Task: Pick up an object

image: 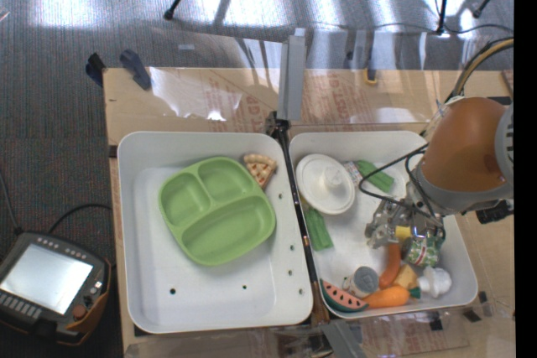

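**My gripper low in the right bin, among the toys**

The left bin [143, 298] is the biggest thing before me, and most of its floor is taken by a green divided plate [216, 210] lying flat, slightly turned. A small waffle piece [261, 168] sits just off the plate's upper right corner, near the wall between the bins.

The right bin [336, 138] holds the clutter. My arm, with its orange band [460, 153], comes in from the right and hangs over that bin's right half. A white round lid [325, 183] lies toward the upper left, with a green flat piece [376, 177] just to its right and a green strip [319, 229] below it.

My gripper [394, 229] is down in the middle-right of the bin. Its fingers are lost among metal parts and toys, so I cannot tell whether they are apart or together, or on anything.

Just below it lie an orange carrot [391, 264], a second orange piece [387, 297], a watermelon slice [345, 296], a small grey disc [365, 277] and a white item [435, 282].
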`<state>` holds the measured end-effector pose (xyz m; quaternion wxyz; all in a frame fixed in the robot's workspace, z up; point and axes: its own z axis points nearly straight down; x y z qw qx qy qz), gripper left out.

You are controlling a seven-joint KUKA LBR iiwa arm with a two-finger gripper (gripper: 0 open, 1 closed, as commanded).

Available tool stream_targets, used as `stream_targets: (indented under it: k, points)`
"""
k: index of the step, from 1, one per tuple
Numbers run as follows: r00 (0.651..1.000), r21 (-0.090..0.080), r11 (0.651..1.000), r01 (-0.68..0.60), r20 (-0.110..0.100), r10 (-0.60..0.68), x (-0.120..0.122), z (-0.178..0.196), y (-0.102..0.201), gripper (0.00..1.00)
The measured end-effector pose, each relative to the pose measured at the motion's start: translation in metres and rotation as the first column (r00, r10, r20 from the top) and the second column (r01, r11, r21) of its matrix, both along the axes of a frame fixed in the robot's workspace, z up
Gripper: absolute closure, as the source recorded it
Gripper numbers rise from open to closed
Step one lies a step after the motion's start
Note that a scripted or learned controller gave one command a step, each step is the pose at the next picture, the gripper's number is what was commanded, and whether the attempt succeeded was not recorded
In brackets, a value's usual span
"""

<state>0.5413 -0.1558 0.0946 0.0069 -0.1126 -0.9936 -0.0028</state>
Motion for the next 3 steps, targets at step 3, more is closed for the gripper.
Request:
stream_targets:
  k: [3]
  points:
    - [0.960, -0.006, 0.960, 0.280, 0.011, -0.280, 0.085, -0.010, -0.042, 0.00]
